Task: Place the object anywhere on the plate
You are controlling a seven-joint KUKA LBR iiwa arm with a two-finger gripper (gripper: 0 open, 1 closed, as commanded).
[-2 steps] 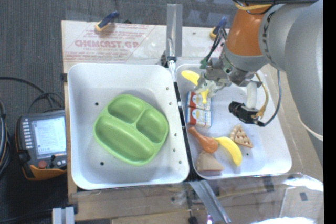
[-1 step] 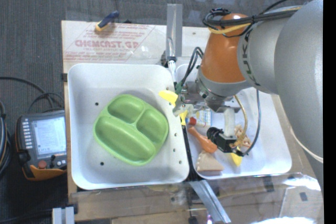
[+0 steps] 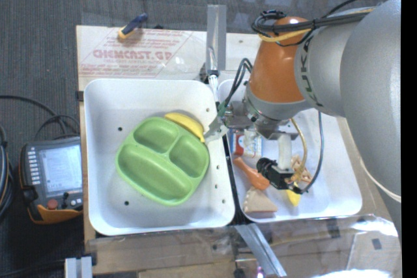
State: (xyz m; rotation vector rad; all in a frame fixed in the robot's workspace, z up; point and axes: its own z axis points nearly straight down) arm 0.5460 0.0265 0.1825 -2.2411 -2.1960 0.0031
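A green divided plate [image 3: 163, 159] lies in the left bin [image 3: 111, 101]. A yellow banana-like piece [image 3: 184, 123] rests against the plate's far rim. My gripper [image 3: 258, 142] hangs low over the left part of the right bin [image 3: 339, 198], mostly hidden under the orange wrist. Just below it lie an orange carrot-like piece [image 3: 247, 173] and a tan wedge [image 3: 262, 206]. A small white item with coloured marks [image 3: 250, 139] sits right by the gripper; whether it is between the fingers is hidden.
A small yellow piece [image 3: 293, 198] and a pale knobbly item [image 3: 300, 170] lie further right in the right bin. The wall between the two bins [image 3: 227, 159] runs just left of the gripper. A blue-and-yellow clamp [image 3: 132, 25] sits on the board behind.
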